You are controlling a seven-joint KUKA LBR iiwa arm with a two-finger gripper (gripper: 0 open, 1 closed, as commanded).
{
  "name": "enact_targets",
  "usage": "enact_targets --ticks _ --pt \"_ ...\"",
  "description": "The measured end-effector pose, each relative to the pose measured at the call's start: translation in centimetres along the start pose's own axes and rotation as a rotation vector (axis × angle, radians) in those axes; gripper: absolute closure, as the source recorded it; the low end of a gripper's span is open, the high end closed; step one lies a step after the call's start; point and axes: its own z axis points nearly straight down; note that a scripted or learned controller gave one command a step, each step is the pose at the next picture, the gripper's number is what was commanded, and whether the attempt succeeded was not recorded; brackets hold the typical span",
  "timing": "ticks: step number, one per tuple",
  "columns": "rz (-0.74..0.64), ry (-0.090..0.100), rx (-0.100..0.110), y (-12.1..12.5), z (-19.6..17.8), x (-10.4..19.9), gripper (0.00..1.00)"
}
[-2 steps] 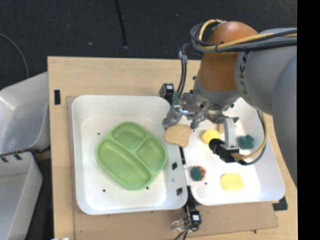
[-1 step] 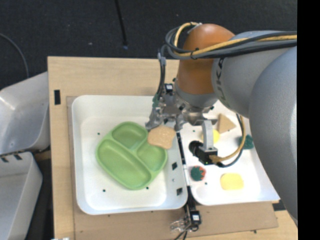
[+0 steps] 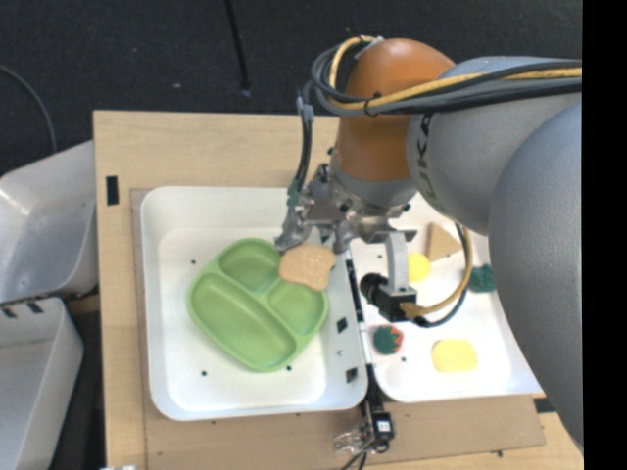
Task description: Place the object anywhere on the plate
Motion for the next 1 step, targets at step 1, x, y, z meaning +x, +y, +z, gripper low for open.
enact_targets --ticks 1 --pt "0.005 -0.002 0.003 -0.13 1.79 -0.88 1.00"
